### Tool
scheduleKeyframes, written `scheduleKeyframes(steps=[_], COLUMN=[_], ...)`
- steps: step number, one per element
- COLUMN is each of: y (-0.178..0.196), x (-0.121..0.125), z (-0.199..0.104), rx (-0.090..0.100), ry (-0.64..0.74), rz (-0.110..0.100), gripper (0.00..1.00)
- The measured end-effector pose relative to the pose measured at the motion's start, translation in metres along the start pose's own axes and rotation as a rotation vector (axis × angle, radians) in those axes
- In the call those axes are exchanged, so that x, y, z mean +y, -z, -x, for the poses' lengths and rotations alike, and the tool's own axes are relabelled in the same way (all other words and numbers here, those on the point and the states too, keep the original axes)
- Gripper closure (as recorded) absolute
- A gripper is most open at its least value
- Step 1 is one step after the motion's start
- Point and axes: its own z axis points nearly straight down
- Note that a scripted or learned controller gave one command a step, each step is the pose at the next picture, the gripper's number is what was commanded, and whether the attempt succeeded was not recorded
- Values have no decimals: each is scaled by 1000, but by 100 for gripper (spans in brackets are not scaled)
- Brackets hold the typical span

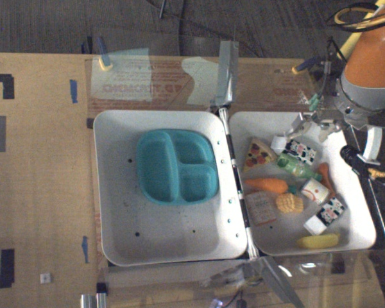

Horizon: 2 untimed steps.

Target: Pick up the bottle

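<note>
Looks like approach step: gripper (316, 122) hovers over right bin (366, 239), far edge. Jaw state, can't tell, too cluttered. Nothing visibly held. Green bottle (296, 167) lies on its side among toy food, just below cow-print carton (300, 151). Next move probably needs drop down onto bottle, avoiding carton. Cardboard lettering behind bins unreadable.

One camera, seemingly fixed overhead, looks down slantwise on both bins (109, 191).
</note>
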Motion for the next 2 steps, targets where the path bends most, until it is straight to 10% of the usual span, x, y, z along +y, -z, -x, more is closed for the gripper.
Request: scheduleKeyframes(steps=[1,2], y=[-99,-88], x=[-19,-18], z=[-3,-2], rx=[0,0], ry=[-182,-184], rz=[0,4], gripper=[0,100])
